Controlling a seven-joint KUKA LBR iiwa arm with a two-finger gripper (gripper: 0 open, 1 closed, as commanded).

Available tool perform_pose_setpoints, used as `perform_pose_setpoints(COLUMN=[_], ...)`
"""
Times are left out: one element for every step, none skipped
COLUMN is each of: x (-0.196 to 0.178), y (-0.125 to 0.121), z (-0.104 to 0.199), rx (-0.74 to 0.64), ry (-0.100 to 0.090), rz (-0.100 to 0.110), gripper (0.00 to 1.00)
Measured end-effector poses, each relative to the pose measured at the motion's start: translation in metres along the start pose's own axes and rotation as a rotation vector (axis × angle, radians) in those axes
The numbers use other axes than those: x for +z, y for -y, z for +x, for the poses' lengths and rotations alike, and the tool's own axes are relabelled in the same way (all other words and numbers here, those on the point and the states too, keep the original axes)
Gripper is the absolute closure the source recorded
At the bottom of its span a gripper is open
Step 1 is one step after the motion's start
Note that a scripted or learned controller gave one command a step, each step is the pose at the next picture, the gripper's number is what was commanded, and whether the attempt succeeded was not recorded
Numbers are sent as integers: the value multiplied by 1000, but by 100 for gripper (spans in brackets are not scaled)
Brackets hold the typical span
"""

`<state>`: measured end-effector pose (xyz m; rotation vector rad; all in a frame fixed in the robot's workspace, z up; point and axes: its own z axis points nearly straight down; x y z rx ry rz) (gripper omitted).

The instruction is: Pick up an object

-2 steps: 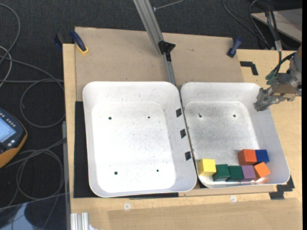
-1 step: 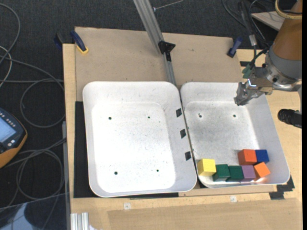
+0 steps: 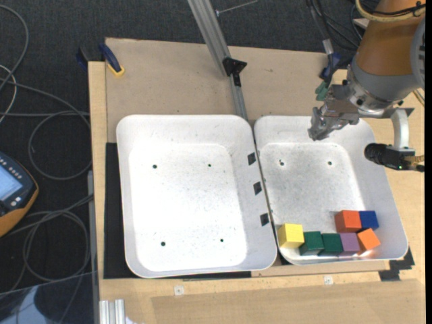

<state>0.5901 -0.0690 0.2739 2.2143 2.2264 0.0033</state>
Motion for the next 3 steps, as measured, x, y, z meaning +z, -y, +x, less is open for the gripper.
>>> perform_pose_setpoints(x=[-1, 11, 31], y=[-18, -29, -54], z=[48, 90, 144], rx=[-1, 1, -1], ry=[-1, 0, -1], rz=[-1, 1, 1], gripper=[100, 100, 100])
